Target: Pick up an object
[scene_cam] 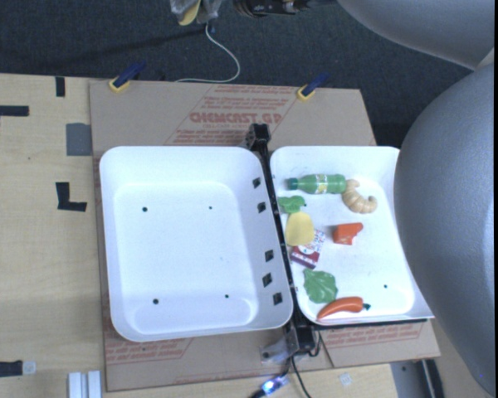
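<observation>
White plastic forms the two shallow bins we see side by side on a cardboard sheet [232, 114] that covers the wooden worktop [33, 222]. We find the left bin [116, 222] bare apart from a few dark dots on its floor. All the objects lie in the right bin [390, 222], mostly along its left half.

Near the bin's far edge we see a green bottle [317, 184] lying on its side, with a tan croissant [359, 198] just beside its right end. Below the bottle sits a small green piece [291, 205], and just under that a yellow piece [299, 229]. A red and white packet [308, 251] touches the yellow piece's lower edge. To the right, apart from these, lies an orange piece [346, 234]. Nearer to us we see a green leafy piece [320, 286], and close below it a red chili [342, 308] with a dark tip, lying along the bin's near wall.

Grey arm [456, 181] segments bulk large along the right side and top right. At the top of the view, well beyond the bins, we make out the gripper [201, 2] above the dark floor; we cannot tell how it is set.
</observation>
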You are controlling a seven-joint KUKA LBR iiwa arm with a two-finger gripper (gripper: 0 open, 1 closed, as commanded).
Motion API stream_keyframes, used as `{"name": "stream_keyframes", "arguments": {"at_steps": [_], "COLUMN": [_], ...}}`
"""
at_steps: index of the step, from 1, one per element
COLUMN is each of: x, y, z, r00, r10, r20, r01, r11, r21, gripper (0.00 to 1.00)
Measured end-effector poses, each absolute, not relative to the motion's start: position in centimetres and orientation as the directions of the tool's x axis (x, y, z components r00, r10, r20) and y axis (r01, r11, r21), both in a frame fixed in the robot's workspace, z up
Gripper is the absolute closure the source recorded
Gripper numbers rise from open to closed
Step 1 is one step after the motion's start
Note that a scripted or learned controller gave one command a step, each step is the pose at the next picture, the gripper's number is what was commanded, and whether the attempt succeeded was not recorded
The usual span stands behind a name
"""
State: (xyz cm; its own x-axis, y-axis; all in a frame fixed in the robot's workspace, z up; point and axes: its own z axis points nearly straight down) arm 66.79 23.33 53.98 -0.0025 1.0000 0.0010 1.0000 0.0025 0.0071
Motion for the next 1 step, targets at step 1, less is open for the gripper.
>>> {"name": "stream_keyframes", "arguments": {"at_steps": [1], "x": [66.84], "y": [19.55], "z": [53.44], "r00": [0.002], "r10": [1.0], "r20": [-0.002], "r01": [1.0], "r11": [-0.002], "r21": [-0.002], "gripper": [1.0]}}
